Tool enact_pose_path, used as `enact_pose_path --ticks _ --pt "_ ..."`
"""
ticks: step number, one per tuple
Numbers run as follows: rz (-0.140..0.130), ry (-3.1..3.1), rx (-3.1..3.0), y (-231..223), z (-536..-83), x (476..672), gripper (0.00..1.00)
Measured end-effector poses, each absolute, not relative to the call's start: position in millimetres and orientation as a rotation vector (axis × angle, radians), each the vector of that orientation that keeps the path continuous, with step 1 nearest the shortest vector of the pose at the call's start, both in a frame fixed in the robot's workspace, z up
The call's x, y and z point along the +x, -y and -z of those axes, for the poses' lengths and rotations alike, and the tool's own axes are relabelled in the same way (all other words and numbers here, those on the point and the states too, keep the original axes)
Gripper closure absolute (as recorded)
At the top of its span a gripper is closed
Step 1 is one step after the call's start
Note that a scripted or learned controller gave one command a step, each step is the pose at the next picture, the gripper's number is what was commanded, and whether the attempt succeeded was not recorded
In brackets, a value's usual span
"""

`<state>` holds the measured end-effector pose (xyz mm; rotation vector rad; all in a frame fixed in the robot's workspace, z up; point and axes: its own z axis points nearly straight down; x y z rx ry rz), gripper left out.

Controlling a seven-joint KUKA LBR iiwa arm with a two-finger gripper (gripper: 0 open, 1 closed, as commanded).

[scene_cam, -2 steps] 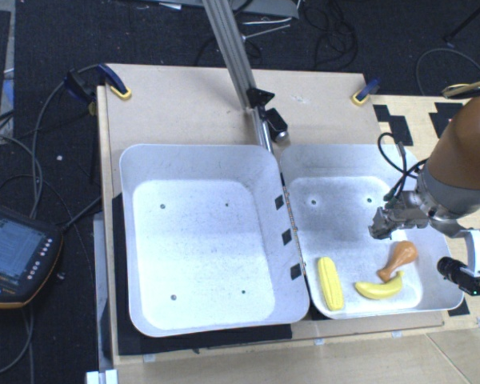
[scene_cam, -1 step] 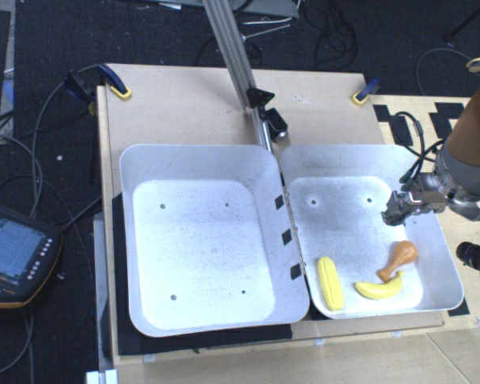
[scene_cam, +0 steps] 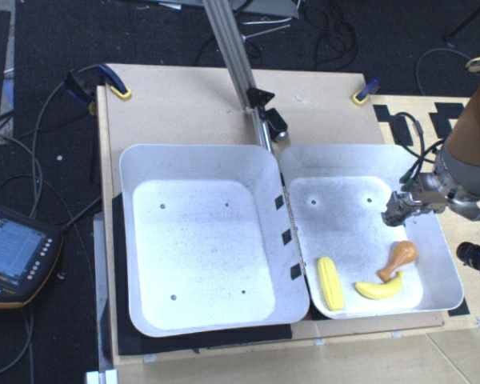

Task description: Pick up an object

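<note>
Three toys lie clustered in the near right corner of the right bin (scene_cam: 344, 190): a yellow corn cob (scene_cam: 330, 283) by the inner wall, a banana (scene_cam: 378, 290) beside it, and an orange drumstick (scene_cam: 398, 258) touching the banana's far end. The gripper (scene_cam: 401, 209) hangs just above and behind the drumstick, over bare bin floor; nothing shows between its fingers, and how far they are open I cannot tell. Judged from this, the drumstick is the nearest candidate, though its contact with the banana may spoil a clean grasp; the left bin (scene_cam: 136, 166) offers no target.
</note>
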<state>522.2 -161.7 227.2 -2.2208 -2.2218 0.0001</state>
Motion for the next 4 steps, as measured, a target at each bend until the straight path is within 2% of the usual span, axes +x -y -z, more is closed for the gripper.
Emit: enact_pose_path --ticks 1,4 --pt "0.002 2.226 -2.216 107.6 -235.8 515.7 1.00" --pt "0.000 2.227 -2.214 -60.3 -214.8 523.4 1.00"
